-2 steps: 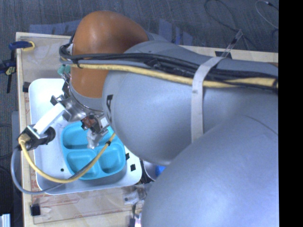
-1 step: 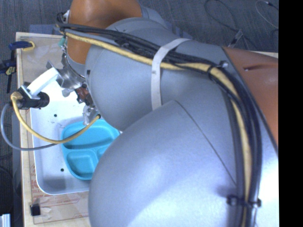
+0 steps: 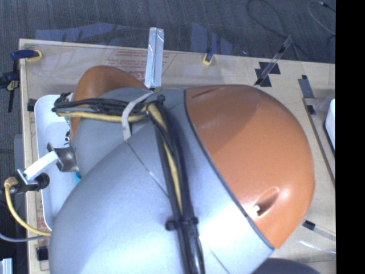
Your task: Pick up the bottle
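Observation:
My grey arm (image 3: 137, 204) with its orange band (image 3: 251, 153) stretches across the bench and covers most of both bins. A bundle of black and yellow cables (image 3: 108, 110) runs along it toward the wrist at the left. The wrist end hangs over the left white bin (image 3: 45, 124), where a small metal bracket (image 3: 65, 157) and a sliver of something light blue (image 3: 77, 176) peek out beside the arm. The gripper's fingers are hidden beneath the arm, and the arm also hides the bottle.
The wooden bench top (image 3: 239, 67) shows at the back and right. A blue clamp (image 3: 25, 55) grips the far left corner, and a metallic strip (image 3: 154, 59) stands upright at the back edge. A yellow cable (image 3: 14, 204) loops off the left side.

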You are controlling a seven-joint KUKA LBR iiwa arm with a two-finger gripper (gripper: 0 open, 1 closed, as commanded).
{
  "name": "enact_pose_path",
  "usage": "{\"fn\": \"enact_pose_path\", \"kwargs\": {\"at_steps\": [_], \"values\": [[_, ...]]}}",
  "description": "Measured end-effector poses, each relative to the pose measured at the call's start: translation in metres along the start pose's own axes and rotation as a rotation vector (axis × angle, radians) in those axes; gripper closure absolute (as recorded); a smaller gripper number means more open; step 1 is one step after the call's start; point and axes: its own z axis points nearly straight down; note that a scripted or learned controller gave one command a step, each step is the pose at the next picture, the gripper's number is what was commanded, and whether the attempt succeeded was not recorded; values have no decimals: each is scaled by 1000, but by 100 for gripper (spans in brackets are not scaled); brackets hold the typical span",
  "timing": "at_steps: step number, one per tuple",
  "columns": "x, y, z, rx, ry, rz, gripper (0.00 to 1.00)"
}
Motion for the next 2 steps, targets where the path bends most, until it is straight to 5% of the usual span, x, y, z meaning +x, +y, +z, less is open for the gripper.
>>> {"fn": "enact_pose_path", "kwargs": {"at_steps": [1, 2], "values": [[-23, 42, -47, 4, 1, -183, 0], [-24, 39, -55, 9, -8, -192, 100]]}}
